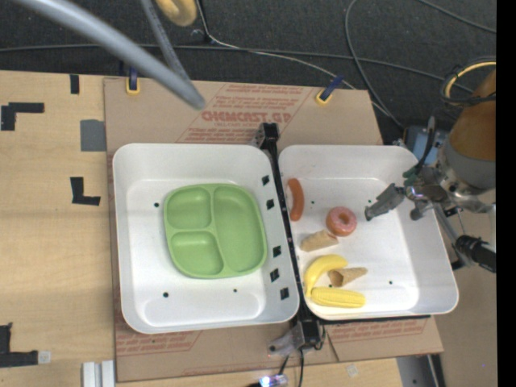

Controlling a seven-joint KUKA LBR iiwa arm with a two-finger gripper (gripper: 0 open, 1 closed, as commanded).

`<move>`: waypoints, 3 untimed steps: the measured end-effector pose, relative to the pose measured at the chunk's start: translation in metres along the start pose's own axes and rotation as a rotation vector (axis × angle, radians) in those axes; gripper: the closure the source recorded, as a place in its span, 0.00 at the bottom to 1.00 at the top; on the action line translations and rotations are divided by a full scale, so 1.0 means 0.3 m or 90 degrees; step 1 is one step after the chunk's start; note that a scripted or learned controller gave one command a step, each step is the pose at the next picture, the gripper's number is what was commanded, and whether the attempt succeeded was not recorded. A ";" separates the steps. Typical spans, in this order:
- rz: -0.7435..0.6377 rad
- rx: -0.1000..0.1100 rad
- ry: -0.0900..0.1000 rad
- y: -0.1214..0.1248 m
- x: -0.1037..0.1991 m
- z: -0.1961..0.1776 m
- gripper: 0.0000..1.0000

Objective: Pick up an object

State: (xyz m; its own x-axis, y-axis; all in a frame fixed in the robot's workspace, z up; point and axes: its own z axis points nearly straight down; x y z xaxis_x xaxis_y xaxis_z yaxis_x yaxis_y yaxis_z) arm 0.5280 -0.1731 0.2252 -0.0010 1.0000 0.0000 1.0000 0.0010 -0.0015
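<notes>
The right bin (403,164) holds several toy foods: a reddish sausage (296,198), a pink donut (342,221), a tan bread piece (319,239), a curved banana (322,269), a small tan cone (349,276) and a yellow oblong piece (337,298). My gripper (393,212) hangs over the right side of this bin, just right of the donut and apart from it. It is open, with one dark finger (382,204) slanting left toward the donut and nothing between the fingers.
The left bin (141,168) holds a green divided plate (216,230). A black divider (278,216) runs between the bins. Cables lie on the dark surface behind the bench. A grey pole (105,31) crosses the top left.
</notes>
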 end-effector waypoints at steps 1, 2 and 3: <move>0.001 0.003 0.000 -0.028 -0.021 0.171 0.00; 0.001 0.004 0.001 -0.055 -0.015 0.379 0.00; 0.000 -0.001 -0.001 -0.054 -0.014 0.470 0.00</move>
State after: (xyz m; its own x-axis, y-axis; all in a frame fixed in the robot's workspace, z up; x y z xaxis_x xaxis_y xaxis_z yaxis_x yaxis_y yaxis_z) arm 0.5116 -0.1772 0.0841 -0.0007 1.0000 -0.0015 1.0000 0.0007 0.0000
